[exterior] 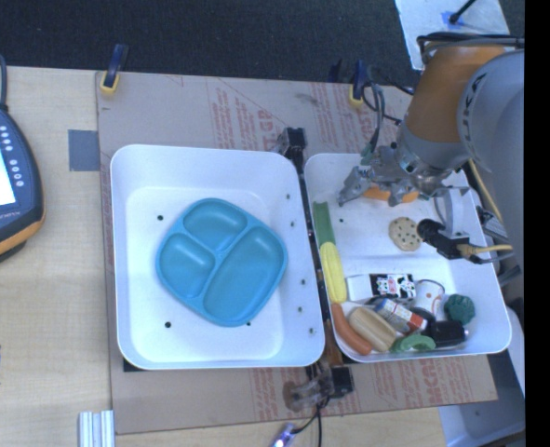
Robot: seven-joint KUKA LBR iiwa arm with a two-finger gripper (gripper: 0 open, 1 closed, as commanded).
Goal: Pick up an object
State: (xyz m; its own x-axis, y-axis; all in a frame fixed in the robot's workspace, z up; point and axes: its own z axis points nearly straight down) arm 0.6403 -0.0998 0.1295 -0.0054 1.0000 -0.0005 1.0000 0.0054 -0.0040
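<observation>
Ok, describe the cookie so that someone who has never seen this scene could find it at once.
Take the right bin. The cookie lies on its bare floor, just below the gripper in the view. It is the one flat, round, tan disc with dark specks; its neighbours crowd the left wall and near edge.

The light is bright and even, coming from above. The left shallow white plastic bin (135, 203) and the right one (368, 240) look nearly overexposed. Shadows are soft and short. The grey arm with orange band (451, 82) is slightly blurred.
</observation>
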